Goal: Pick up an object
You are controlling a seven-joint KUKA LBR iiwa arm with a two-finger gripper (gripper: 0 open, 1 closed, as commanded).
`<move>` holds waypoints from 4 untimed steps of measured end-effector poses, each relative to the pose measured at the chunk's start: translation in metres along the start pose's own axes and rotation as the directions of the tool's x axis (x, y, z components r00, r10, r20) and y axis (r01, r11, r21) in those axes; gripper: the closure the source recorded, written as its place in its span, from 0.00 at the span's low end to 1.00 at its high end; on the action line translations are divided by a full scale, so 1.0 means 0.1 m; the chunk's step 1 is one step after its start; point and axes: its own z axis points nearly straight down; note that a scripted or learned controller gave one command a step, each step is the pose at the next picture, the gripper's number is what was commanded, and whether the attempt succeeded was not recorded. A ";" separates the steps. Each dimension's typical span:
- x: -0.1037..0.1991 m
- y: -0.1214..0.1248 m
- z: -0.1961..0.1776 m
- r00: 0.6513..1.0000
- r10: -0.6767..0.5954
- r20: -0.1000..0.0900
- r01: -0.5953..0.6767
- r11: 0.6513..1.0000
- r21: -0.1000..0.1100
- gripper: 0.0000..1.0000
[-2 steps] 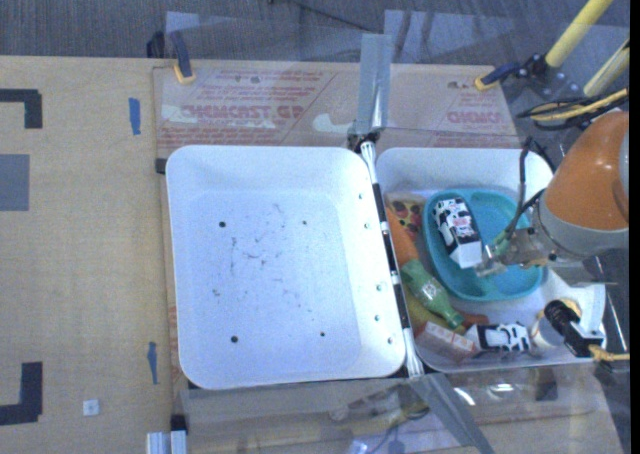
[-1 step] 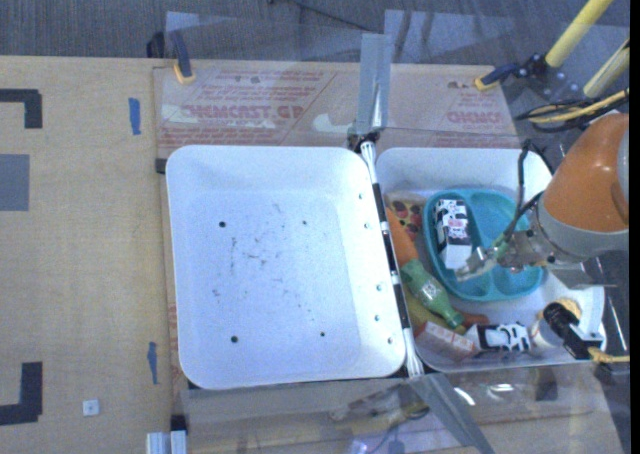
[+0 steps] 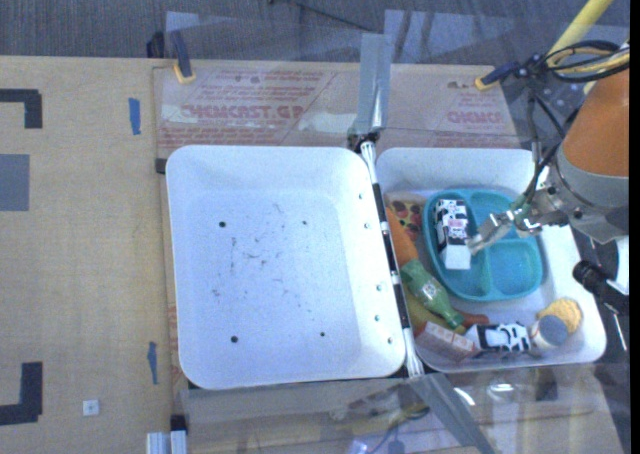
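From the camera view, the gripper is seen low over the right bin, reached in from the right above a blue tray. How far it is spread cannot be told at this size. A small white and black box stands in the tray just left of the gripper, its long axis running roughly up and down the view. A short move leftward is judged to be needed. A green bottle lies nearer the bin's lower left, well clear
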 end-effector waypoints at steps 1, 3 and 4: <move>-0.32 0.45 0.69 0.993 0.117 0.007 -0.117 0.993 -0.029 0.00; -0.89 0.96 0.74 1.000 0.007 -0.014 -0.007 1.000 -0.011 0.00; -0.67 1.10 -0.23 0.994 -0.105 0.003 0.105 0.994 -0.003 0.00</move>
